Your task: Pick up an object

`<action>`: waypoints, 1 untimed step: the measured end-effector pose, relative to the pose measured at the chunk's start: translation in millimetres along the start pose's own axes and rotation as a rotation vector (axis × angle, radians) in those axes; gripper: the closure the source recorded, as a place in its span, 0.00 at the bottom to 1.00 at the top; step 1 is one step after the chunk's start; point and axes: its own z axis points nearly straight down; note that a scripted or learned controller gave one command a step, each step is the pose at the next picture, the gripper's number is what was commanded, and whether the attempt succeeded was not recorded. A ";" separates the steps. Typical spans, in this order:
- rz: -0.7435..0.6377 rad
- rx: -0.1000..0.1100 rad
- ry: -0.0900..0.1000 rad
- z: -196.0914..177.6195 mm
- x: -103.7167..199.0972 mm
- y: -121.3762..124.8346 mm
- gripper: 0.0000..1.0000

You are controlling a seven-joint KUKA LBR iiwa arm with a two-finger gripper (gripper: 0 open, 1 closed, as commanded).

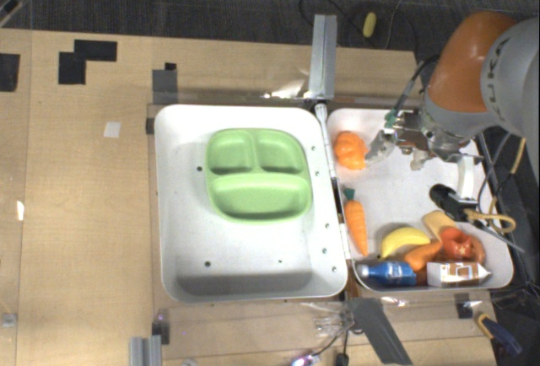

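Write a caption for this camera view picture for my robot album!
Gripper hovers in the right bin beside an orange fruit; a green tray sits in the left bin.

The only lettering I can make out is on the arm [498, 78] itself: dark capital letters run down its grey housing at the far right, just past the orange band, above and to the right of the fingers [384, 142]. They look like "KU", the start of a brand name, with the rest cut off at the edge. Below the fingers and to their right, a small white carton [456, 274] carries an orange-brown printed patch, and a blue bottle [390, 273] beside it has a pale label; both are too small to read.
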 end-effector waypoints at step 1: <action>0.007 -0.001 0.000 65.2 2.1 -34.7 0.00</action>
